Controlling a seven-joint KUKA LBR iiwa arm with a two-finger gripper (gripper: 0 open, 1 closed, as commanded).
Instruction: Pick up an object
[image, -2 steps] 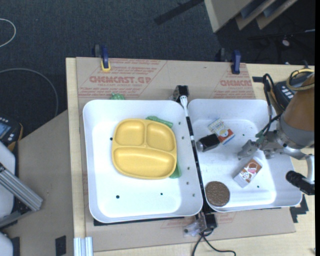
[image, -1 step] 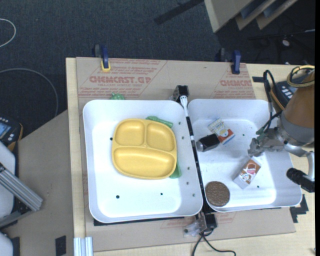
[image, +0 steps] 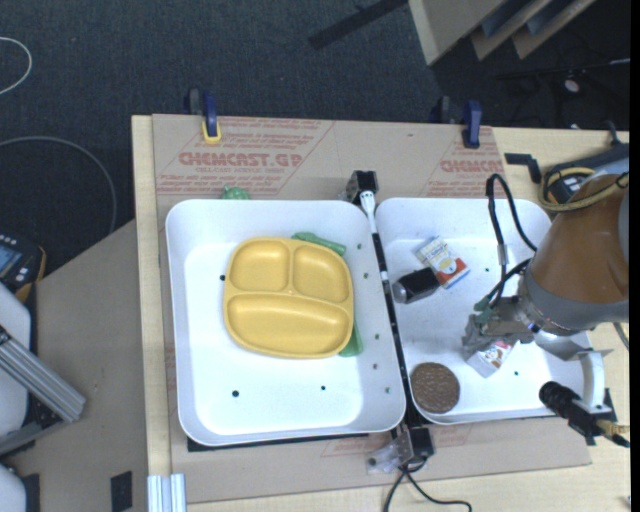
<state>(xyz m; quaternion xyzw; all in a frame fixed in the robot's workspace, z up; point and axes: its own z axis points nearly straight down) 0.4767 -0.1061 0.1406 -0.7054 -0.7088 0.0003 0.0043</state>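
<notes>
Just below fingers — small white packet, touching.

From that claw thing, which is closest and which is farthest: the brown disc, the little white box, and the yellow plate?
Measured from the gripper, in the right bin:
1. Brown disc, same bin, just below and to the left in the camera view.
2. White box, same bin, up toward its far side; only a bit farther than the disc.
3. Yellow plate, in the left bin, clearly farthest.
</notes>
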